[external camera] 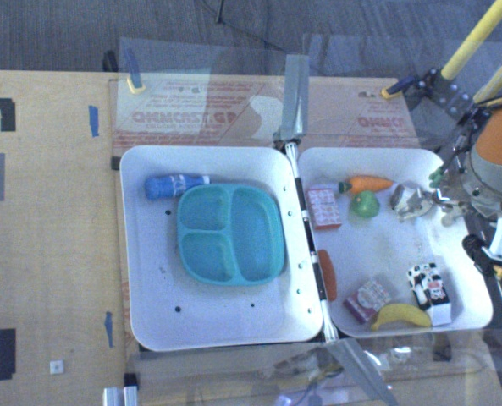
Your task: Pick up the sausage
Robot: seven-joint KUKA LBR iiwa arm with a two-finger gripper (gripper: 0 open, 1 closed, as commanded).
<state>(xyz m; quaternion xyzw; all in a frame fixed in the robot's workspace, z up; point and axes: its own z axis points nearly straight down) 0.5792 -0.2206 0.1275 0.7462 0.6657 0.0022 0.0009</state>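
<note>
Gripper [413, 200] low over right bin [403, 244].

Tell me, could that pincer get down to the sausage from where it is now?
Probably, though awkwardly: the pincer is apart from the sausage, nothing between, but the sausage lies against the right bin's left wall.

Open white floor [403, 248] mid right bin, hemmed far by carrot [367, 183] and green ball [366, 205], left by red-and-white packet [323, 207] and sausage [327, 275] tight against the wall, near by banana [402, 315], wrapped snack [369, 298] and small carton [428, 287].
</note>
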